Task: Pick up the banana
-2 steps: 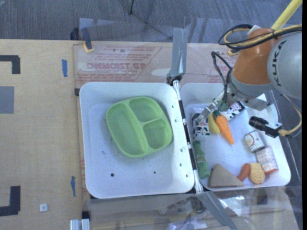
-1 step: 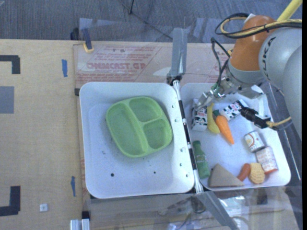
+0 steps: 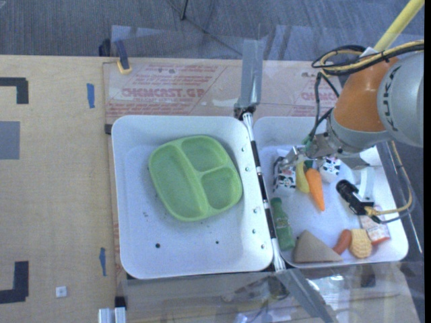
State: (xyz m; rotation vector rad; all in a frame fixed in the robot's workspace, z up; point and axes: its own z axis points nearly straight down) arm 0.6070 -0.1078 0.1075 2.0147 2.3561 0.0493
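Two white bins [image 3: 135,247] sat side by side on the bench. The claw [image 3: 301,159] hung above one banana [image 3: 302,179] beside one carrot [image 3: 314,188]; its spread could not be told

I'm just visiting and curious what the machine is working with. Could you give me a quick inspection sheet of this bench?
Surface: two white bins, left bin and right bin.
Job's things: banana, yellow, partly hidden beside the carrot.
Clutter: green divided plate in the left bin; green bottle, tan wedge, black-and-white toy.
Grippers: gripper low over the banana.
Cables: yellow and black loops on the arm.
Surroundings: wooden bench, grey floor.
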